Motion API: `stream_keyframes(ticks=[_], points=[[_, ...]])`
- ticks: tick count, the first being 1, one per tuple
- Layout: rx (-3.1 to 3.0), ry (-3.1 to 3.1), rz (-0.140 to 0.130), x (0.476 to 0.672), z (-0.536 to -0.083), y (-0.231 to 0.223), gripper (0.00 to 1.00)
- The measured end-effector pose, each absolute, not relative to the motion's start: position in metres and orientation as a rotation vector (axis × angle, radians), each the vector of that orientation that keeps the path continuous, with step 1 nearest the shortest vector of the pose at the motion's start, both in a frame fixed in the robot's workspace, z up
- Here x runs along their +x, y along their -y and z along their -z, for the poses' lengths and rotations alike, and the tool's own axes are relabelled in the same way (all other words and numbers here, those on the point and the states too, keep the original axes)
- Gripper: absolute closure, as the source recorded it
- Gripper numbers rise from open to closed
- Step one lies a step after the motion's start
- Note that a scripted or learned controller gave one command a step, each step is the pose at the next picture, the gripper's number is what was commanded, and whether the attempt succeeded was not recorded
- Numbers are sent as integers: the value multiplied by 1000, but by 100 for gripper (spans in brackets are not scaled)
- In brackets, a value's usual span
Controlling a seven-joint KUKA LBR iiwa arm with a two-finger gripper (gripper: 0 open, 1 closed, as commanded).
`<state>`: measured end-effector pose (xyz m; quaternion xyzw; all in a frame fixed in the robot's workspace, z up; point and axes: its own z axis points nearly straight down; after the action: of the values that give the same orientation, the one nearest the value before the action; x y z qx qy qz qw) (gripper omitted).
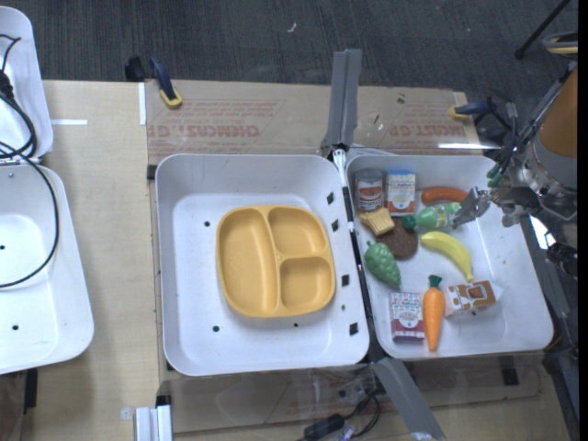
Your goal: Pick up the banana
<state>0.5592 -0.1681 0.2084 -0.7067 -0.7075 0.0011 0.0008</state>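
The yellow banana (448, 250) lies curved in the middle of the right bin (528, 329), among other toy foods. My gripper (490, 211) hangs over the bin's upper right part, just up and to the right of the banana and apart from it. Its two fingers are spread, so it is open with nothing between them. One fingertip (471, 208) points toward a green vegetable (434, 216) that lies just above the banana.
Around the banana lie a carrot (433, 312), a small carton (472, 297), a brown cookie (400, 243), a red sausage (445, 194), a can (369, 189) and two little boxes. The left bin (184, 246) holds a yellow divided plate (276, 260).
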Motion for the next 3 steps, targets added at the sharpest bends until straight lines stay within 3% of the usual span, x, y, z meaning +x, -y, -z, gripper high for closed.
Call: stream_keyframes(ticks=[1,2,3], points=[[-2175,2265,-2,535,-91,169,0],[-2173,2270,-1,537,-161,198,0],[-2082,2354,-1,559,-223,210,0]])
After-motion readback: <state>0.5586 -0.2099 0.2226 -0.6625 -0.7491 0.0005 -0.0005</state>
